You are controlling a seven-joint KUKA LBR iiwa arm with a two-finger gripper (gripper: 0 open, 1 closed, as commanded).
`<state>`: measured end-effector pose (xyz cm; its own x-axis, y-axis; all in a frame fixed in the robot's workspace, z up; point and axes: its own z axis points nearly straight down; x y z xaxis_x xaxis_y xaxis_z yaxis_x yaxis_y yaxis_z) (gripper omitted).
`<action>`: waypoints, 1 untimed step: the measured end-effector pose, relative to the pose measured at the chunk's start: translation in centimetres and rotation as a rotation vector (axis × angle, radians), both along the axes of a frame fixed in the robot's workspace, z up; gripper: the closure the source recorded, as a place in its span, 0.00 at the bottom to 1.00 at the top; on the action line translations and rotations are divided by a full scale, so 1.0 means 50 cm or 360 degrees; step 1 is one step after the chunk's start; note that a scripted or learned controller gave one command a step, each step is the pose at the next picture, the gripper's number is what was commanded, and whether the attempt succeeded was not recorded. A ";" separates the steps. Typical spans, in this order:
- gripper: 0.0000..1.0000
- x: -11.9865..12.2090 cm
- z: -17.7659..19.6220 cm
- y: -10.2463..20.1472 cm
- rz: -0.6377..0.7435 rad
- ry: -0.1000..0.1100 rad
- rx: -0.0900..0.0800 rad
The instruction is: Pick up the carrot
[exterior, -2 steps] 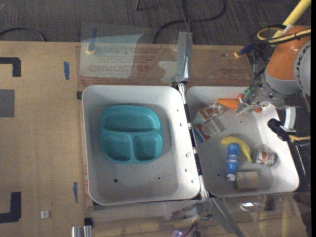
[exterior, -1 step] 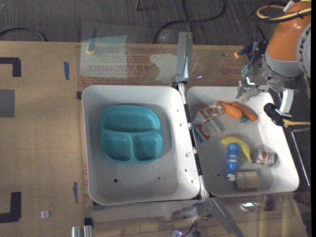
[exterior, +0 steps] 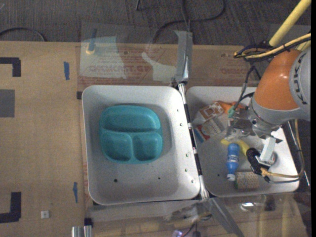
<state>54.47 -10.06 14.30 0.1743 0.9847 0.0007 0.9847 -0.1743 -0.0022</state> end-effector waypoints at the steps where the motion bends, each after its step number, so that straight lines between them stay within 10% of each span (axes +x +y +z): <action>1: 1.00 -0.070 0.082 0.104 0.0046 0.0002 0.0001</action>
